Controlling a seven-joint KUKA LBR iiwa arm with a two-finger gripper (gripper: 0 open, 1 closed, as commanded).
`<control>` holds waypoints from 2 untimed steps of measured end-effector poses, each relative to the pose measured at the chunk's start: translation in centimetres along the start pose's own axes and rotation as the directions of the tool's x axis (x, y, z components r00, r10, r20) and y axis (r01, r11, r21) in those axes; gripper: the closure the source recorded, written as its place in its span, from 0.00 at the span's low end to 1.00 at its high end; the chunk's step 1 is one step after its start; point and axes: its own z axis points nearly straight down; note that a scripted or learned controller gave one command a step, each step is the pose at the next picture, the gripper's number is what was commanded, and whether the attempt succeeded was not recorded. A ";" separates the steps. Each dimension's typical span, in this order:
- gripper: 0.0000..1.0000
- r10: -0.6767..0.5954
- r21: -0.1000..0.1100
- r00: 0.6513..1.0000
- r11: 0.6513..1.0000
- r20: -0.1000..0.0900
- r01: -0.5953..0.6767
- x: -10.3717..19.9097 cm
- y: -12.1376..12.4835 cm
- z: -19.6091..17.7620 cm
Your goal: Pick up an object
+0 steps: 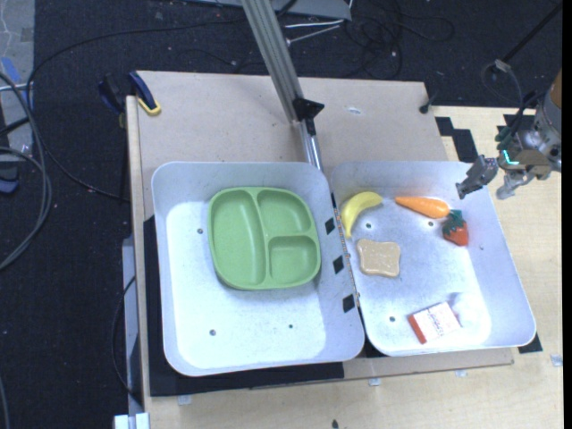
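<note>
Now the gripper (494,179) hangs at the right edge of the view, just past the upper right corner of the right bin (500,280). Its two dark fingers stand apart from each other, one finger (474,179) to the left and the other to the right, and between them there is nothing. So the pincer is wide and holds no object.

Inside the right bin lie five small things. A yellow toy banana (359,207) is near the upper left part, close to the wall that the two bins share. Just below it lies a slice of toy bread (379,257). An orange toy carrot (423,206) lies along the upper side, and just beside its right end sits a red toy strawberry (456,230) with a green top. Of all the objects, these two are the nearest to the gripper. A small red and white box (434,322) rests near the lower edge, well apart from the others.

The left bin (179,320) bears a green divided plate (265,238) with three compartments, placed in its upper middle part.
</note>
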 end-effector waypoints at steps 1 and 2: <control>0.00 0.000 -0.002 1.000 1.000 0.001 0.000 0.0 0.1 -0.1; 0.00 0.001 0.003 1.000 1.000 -0.001 -0.001 -0.1 -0.1 6.3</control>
